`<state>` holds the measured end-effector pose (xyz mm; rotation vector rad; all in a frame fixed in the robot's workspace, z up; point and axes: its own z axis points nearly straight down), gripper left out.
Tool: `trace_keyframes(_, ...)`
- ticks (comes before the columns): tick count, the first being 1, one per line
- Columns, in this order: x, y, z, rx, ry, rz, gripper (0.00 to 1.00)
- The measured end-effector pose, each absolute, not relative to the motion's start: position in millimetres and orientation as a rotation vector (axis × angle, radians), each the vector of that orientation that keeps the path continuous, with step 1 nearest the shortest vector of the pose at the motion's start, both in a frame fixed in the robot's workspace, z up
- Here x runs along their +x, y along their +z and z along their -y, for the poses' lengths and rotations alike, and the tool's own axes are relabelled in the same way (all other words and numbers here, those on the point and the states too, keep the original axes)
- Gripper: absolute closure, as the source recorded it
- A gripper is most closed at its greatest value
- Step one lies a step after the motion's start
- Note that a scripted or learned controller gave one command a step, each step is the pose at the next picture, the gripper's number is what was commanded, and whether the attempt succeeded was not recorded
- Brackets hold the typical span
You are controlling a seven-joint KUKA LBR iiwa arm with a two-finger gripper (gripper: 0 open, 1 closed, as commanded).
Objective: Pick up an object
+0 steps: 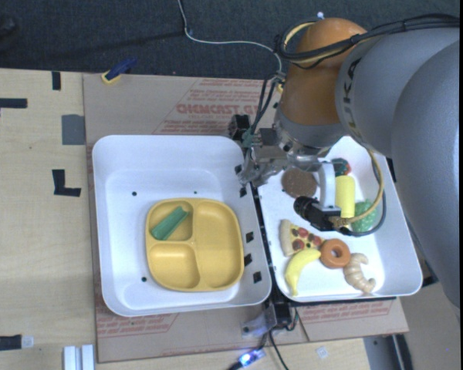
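While arm [417, 91] leans over right bin [395, 280], pincer [251, 164] hangs at wall between bins, upper end; whether spread or pressed together, cannot tell. Banana [299, 268], pizza slice [296, 239], donut [336, 253] lie close together in right bin. Left bin [116, 168] holds yellow plate [212, 257], green piece [170, 223] in its upper-left compartment.

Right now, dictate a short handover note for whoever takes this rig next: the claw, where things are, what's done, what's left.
Claw: over the wall between the two bins, near its far end; grip unclear.
Right bin: pizza slice, banana, donut and brown disc lie on its floor.
Left bin: yellow plate with a green piece in a far compartment.
Done: no pick confirmed.
Left: grasp one object and lift it.
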<state>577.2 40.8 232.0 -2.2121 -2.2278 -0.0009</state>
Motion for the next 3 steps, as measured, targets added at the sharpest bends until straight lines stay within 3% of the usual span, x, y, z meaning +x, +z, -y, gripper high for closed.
trace_keyframes(1,582.0,213.4,-29.1,-2.219,0.006,2.221,1.0)
trace_keyframes(3,584.9,231.5,-29.4,-2.22,0.003,2.222,1.0)
